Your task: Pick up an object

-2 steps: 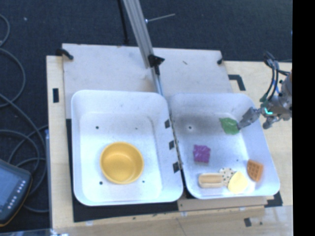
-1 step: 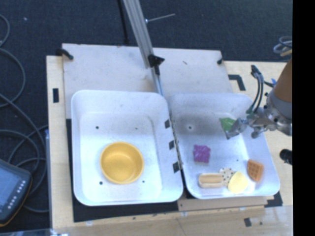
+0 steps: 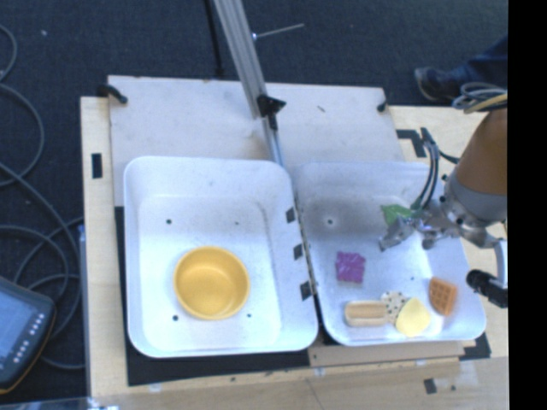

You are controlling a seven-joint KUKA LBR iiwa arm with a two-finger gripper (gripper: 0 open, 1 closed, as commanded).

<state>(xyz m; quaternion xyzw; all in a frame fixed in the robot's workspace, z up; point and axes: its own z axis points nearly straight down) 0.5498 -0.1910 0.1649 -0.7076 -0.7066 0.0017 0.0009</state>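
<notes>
where the wooden bench (image 3: 98,229) meets dark carpet, two white bins are seen. a yellow bowl (image 3: 211,282) sits left; the gripper (image 3: 400,231) is clenched on a green object (image 3: 396,213) above the right bin (image 3: 359,182).

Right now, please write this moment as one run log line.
gripper: over right bin, beside green item | purple block: loose | yellow bowl: left bin

Just one camera here, sitting fixed up above the desk (image 3: 98,229) and looking down at a slant. It's taking in both white bins, left bin (image 3: 145,186) and right bin (image 3: 342,182), from far enough back that dark floor (image 3: 51,41) is showing around them.
</notes>
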